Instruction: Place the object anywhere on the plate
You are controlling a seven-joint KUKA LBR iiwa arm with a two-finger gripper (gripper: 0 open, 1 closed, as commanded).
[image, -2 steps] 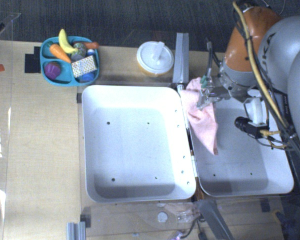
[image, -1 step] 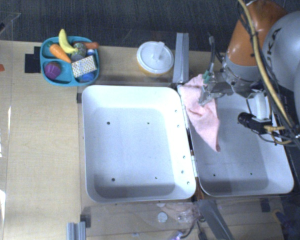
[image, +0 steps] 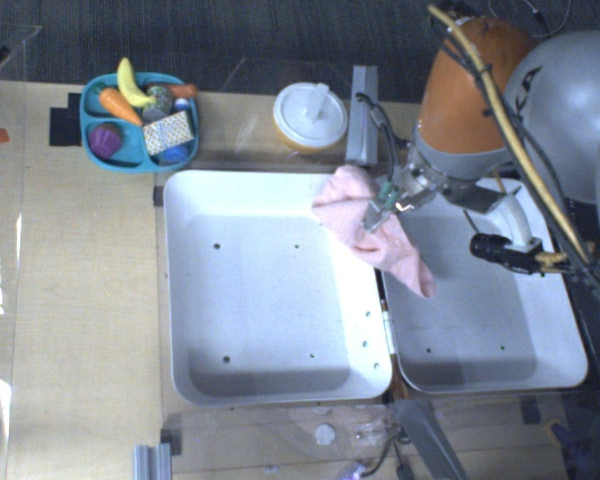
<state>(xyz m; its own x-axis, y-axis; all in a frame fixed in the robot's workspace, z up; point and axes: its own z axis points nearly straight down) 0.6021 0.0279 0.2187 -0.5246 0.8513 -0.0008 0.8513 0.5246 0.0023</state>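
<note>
The gripper [image: 385, 211] sits over the wall shared by the two bins, near their far edge, and the pink cloth [image: 375, 228] hangs from it: the fabric is bunched right at the fingertips and drapes away on both sides, one lobe toward the left bin [image: 270, 368], a longer tail trailing down toward the right bin [image: 500, 358]. The jaws look closed on a pinch of the cloth near its middle; that hold would explain why the cloth folds into a peak at the tool and sags at both ends rather than lying flat. Whether the lower tail touches the bin floor or hangs just clear, I cannot tell. The grey arm with its orange band [image: 470, 78] leans in from the right, cables running along it. The plate named in the task is most likely the blue divided plate [image: 92, 118] on the bench at far left, already carrying toy food: a banana [image: 130, 83], a carrot [image: 118, 106] and other small pieces. It is well apart from the cloth, beyond the whole left bin, so the transfer looks barely begun. A white lidded cup [image: 311, 114] stands just behind the left bin. Both bin floors are plain white with small dark holes. The bench [image: 70, 298] is pale wood; behind it dark carpet [image: 230, 18].
</note>
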